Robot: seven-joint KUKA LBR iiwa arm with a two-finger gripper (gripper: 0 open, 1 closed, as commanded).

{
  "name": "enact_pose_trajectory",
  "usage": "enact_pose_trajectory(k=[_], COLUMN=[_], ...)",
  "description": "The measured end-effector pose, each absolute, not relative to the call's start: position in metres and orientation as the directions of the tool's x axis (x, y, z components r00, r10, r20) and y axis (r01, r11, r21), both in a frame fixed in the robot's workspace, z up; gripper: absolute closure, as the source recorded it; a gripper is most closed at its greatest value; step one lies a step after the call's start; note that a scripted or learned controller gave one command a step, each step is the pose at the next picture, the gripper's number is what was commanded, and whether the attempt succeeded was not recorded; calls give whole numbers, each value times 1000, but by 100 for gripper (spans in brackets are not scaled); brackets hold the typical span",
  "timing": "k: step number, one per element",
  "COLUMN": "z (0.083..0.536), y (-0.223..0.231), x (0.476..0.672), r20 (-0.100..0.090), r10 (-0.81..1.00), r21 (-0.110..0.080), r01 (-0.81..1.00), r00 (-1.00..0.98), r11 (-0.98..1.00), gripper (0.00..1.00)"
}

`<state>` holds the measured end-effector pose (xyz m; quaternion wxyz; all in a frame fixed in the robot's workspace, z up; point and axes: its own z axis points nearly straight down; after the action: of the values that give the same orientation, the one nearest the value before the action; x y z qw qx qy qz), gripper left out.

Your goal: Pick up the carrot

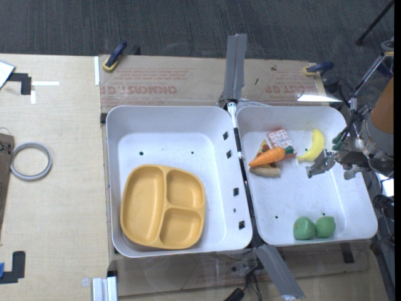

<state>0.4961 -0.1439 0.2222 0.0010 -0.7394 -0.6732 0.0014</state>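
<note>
Two white bins (119, 187) are borne side by side on the tabletop, and the carrot (268, 157) is seen lying ungrasped in the right one, beside the banana (314, 145), while the claw (318, 166), its state not discernible, is held near, so the pick is judged undone.

Orange carrot (268, 157) flat in right bin's upper left, green tip rightward.
</note>
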Motion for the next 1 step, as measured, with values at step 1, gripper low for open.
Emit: enact_pose_trajectory(k=[1], z=[222], y=[-144], x=[496], r20=[-1], r10=[996], r21=[-3], r01=[996], r00=[93], r11=[-93], gripper=[0])
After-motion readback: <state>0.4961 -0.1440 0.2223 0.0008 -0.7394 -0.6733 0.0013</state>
